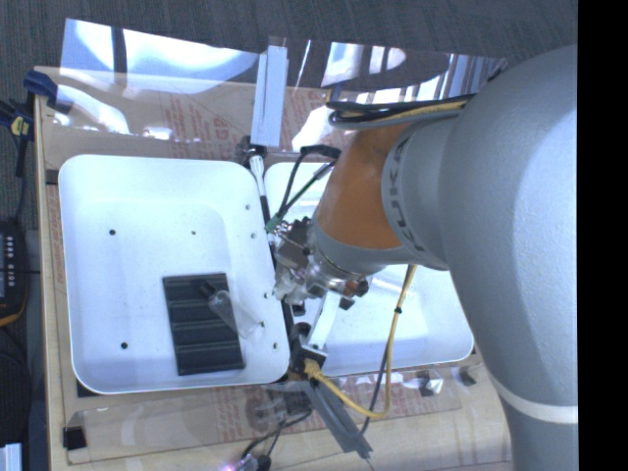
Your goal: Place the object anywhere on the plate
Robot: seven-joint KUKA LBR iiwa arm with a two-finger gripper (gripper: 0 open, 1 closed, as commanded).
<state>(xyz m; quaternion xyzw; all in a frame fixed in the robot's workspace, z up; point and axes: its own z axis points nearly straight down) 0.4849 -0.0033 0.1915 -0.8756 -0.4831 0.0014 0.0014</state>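
the left bin (pixel 108 204) had a black ridged plate (pixel 201 325) sitting near its front, with a small clear object (pixel 222 306) lying on the plate's right edge. the big grey arm (pixel 471 214) covered most of the right bin (pixel 437 337).

Robot lab — KUKA arm (pixel 442 175), white bins (pixel 147 204)

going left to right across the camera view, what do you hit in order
left white bin → black ribbed plate inside it, with a small clear object lying on its right part → right white bin → the big grey arm reaching in from the right.
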